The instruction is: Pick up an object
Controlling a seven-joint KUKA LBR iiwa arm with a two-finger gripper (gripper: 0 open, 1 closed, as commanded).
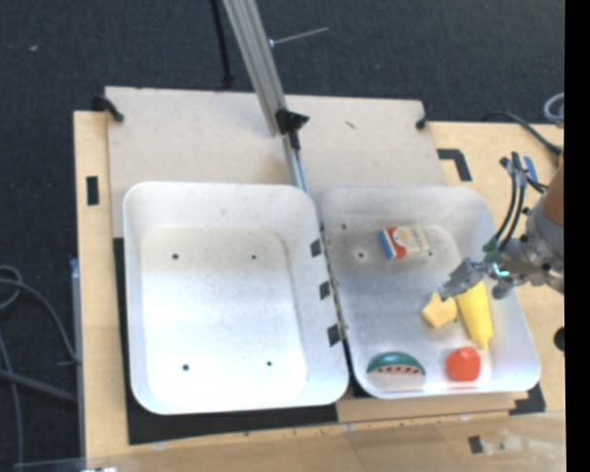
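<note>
Beside yellow bottle (pixel 475 313): gripper (pixel 469 275), just above it
Fingers: state cannot be told
Progress: nothing visibly lifted; grasp remains

Yellow bottle (pixel 476 313) lying in right bin, beside yellow block (pixel 439 313), above red ball (pixel 462 364)

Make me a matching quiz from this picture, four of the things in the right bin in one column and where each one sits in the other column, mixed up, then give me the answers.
Things:
1. small carton
2. watermelon slice
3. red ball
4. yellow bottle

Places:
A. near edge of the right bin, toward the divider
B. far half of the bin, lying alone
C. just below the gripper, beside a yellow block
D. near right corner, below the bottle's tip

Pairs: 1-B, 2-A, 3-D, 4-C
</note>
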